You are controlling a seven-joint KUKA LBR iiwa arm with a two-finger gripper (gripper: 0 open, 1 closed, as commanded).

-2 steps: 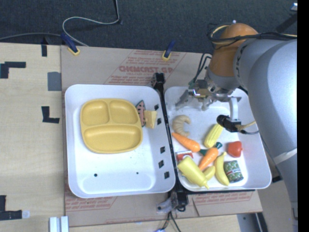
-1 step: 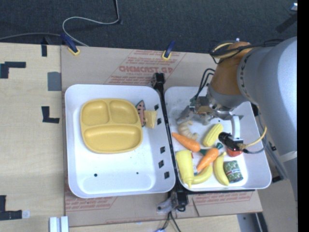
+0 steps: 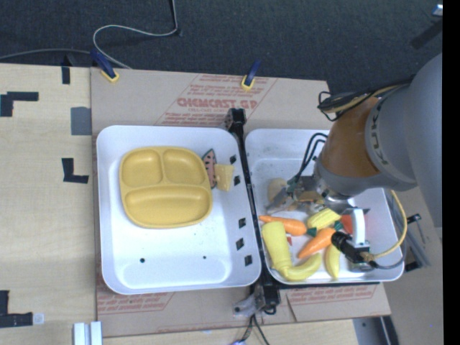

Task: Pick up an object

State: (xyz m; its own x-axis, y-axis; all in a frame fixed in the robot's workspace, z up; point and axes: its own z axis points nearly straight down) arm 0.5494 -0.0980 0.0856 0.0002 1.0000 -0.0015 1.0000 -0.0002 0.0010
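Camera view gives us two white bins side by side on a cardboard sheet; the left bin [image 3: 115, 264] carries a yellow divided plate [image 3: 165, 186] toward its far left corner, and just beside the plate's right edge we see a small dark patterned piece [image 3: 209, 165] and a pale yellow block [image 3: 225, 178], both near the bin's right wall. The arm [image 3: 402, 135] reaches into the right bin [image 3: 284, 146] from the right, its orange band [image 3: 348, 139] above the wrist; the gripper [image 3: 298, 192] sits low near the middle of that bin, and we cannot tell how it stands, for the wrist hides it. Toys crowd the right bin's near half: a carrot [image 3: 285, 226] by the left wall, a second carrot [image 3: 316, 243] just right of it, a banana [image 3: 284, 257] along the near left corner, corn [image 3: 323, 218] beside the gripper. We see nothing lifted; every toy lies on the bin floor.
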